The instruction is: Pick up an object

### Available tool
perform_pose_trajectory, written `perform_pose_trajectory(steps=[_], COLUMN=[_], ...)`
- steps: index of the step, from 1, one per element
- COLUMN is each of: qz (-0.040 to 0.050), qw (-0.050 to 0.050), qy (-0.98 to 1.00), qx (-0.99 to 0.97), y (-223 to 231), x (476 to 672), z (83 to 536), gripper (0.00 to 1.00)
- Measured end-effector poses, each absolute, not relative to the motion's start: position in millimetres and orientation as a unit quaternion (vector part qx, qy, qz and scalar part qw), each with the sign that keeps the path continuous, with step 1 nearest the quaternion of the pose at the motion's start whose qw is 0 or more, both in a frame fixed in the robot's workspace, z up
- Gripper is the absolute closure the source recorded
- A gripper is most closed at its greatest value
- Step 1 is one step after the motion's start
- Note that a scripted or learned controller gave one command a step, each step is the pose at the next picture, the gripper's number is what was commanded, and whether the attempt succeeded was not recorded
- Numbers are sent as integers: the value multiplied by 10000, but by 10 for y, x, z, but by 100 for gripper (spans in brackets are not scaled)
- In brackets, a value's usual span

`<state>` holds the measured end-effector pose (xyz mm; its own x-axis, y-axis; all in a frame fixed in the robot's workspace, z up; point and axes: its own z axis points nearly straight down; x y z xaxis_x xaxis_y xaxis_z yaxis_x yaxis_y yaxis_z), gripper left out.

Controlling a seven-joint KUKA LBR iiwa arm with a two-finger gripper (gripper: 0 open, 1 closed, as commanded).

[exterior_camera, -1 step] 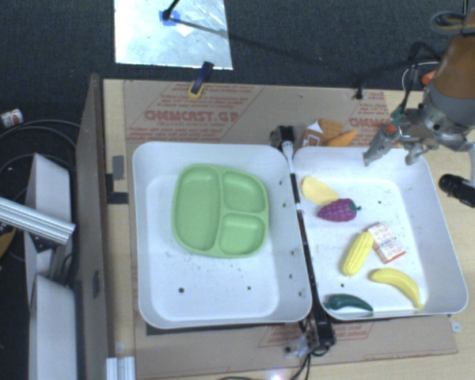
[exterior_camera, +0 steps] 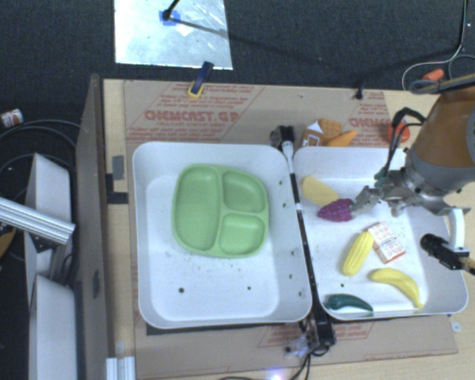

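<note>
gripper [exterior_camera: 370, 199] | finger state: cannot tell | tip just beside purple grapes [exterior_camera: 336, 210], contact unclear | arm reaches in from right, low over right bin [exterior_camera: 451, 291], orange band up

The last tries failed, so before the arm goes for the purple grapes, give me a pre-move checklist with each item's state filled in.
1. Target in view: the purple grapes lie in the right bin, unobstructed from above. Ok.
2. Gripper position: the gripper sits just right of the grapes, very near them. Ok.
3. Finger state: too blurred to judge. Cannot tell.
4. Contact with grapes: touching or apart is unclear. Cannot tell.
5. Clearance: the yellow piece lies close beside the grapes, so it may get nudged. Not ok.
6. Other items: the corn, small box and banana lie apart from the grapes. Ok.
</note>
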<state>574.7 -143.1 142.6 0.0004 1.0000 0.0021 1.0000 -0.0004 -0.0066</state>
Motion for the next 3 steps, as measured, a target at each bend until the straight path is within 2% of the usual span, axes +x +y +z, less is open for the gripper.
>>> perform_pose_trajectory(steps=[1, 2, 3], qz=[-36, -45, -42], qw=[-101, -132, -47], qy=[-7076, -7070, -7109], qx=[-7065, -7071, -7033], y=[-1239, -1269, -695], x=[5263, 5297, 6076], z=[874, 1021, 1897], gripper=[0, 100, 100])
